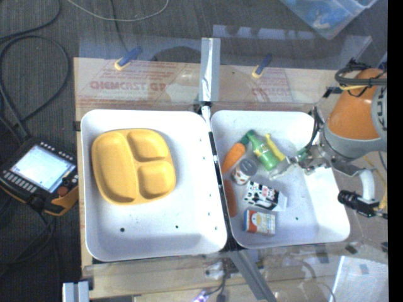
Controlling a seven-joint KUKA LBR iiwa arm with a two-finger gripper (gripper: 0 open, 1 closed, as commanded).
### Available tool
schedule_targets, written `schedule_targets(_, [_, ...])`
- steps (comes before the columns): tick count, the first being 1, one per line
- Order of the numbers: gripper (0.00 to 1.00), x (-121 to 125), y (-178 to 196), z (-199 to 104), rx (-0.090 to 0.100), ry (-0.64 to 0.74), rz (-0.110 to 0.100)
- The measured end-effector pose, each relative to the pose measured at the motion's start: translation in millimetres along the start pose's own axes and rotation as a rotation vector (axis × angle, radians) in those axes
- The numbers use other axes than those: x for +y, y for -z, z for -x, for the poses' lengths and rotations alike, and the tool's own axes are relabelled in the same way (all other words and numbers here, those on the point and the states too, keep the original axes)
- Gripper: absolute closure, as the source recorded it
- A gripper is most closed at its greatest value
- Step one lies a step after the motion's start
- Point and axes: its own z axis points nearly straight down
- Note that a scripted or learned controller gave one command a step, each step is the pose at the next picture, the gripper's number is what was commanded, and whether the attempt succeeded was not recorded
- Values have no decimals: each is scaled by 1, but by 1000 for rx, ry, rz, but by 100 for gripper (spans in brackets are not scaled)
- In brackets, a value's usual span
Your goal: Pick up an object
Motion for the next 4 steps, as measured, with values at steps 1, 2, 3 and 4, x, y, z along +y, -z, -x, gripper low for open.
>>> schedule_targets(1, [0,60,-43,29,2,16,16])
schedule_targets(2, [0,113,-43,33,7,144,-10])
schedule_targets(3, [100,107,-38,39,4,143,-27])
schedule_targets(4, [100,121,68,-11,-3,-88,0])
